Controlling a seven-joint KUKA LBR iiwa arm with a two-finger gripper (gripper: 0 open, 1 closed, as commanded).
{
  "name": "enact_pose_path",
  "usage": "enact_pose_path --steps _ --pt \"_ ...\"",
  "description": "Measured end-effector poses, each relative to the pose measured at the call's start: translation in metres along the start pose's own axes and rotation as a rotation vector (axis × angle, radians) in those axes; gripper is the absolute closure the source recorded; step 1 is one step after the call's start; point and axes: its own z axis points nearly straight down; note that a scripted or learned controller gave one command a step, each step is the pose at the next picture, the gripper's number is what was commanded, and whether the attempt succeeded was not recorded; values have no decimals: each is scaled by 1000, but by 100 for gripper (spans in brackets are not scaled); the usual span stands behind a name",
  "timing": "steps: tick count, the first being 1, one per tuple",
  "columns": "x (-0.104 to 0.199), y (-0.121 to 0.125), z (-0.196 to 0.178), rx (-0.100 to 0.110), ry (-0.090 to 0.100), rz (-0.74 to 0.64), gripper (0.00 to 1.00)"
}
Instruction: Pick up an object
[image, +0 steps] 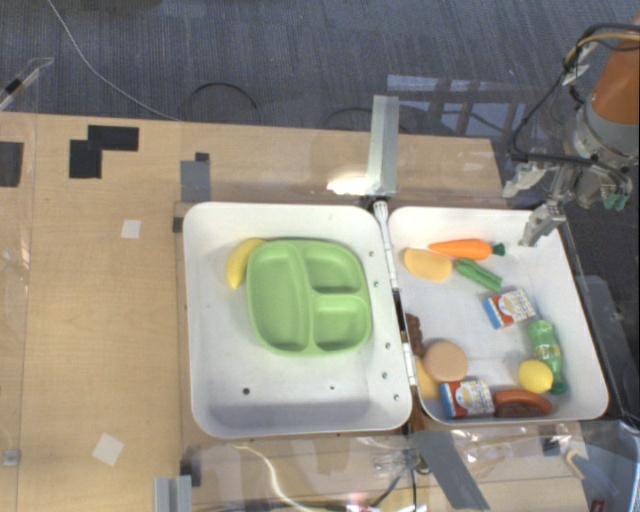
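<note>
My gripper (541, 218) hangs over the far right corner of the right bin (580, 300), with nothing seen in it. An orange carrot (464, 248) lies just to its left, with a yellow-orange slice (427, 264) and a green pickle (478, 274) beside that. Further toward the front lie a blue and white carton (510, 307), a green bottle (545, 346), a lemon (536, 376), a brown sausage (520, 403), a red and blue can (465, 398) and a tan round bun (445, 359).
The left bin (215, 390) holds a green divided plate (308, 296) with a banana (238, 262) at its far left side. A metal divider (392, 300) runs between the bins. An upright metal post (384, 140) stands behind them.
</note>
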Motion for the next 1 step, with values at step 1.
enact_pose_path --steps 1 --pt "-1 -25 143 0 -1 -123 0"
